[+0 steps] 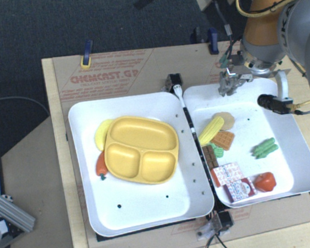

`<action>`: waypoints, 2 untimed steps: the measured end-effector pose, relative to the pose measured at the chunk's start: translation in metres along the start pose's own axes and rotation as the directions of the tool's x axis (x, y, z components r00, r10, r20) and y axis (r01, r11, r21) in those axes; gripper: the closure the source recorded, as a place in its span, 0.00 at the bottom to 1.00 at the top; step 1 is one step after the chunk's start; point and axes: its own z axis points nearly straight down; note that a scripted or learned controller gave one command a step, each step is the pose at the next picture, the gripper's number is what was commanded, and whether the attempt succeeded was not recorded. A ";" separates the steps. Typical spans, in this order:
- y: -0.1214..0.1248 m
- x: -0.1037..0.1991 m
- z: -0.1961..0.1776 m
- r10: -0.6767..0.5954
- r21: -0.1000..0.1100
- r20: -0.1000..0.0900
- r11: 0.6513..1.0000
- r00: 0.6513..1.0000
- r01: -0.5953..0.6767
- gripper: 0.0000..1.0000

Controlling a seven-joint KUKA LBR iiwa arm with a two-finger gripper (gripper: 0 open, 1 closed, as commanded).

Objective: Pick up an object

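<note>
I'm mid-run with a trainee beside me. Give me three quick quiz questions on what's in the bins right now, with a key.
1. True or false: the yellow tray lies in the left bin.
2. Which item lies nearest the right bin's near right corner: A) corn cob, B) red tomato, C) green beans?
3. Where does the gripper hang?

Key
1. True.
2. B.
3. Over the far edge of the right bin, apart from the food items.

Yellow compartment tray (pixel 140 149) in white left bin (pixel 88 174); beside the tray, orange-red carrot (pixel 101 165); right bin: green beans (pixel 264 148), red tomato (pixel 265 182).
</note>
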 end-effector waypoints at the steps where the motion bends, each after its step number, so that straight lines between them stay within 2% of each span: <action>1: -0.002 -0.008 -0.059 0.000 -0.001 0.000 1.000 1.000 0.000 1.00; 2: -0.001 -0.008 -0.066 -0.001 0.003 -0.001 1.000 1.000 0.001 1.00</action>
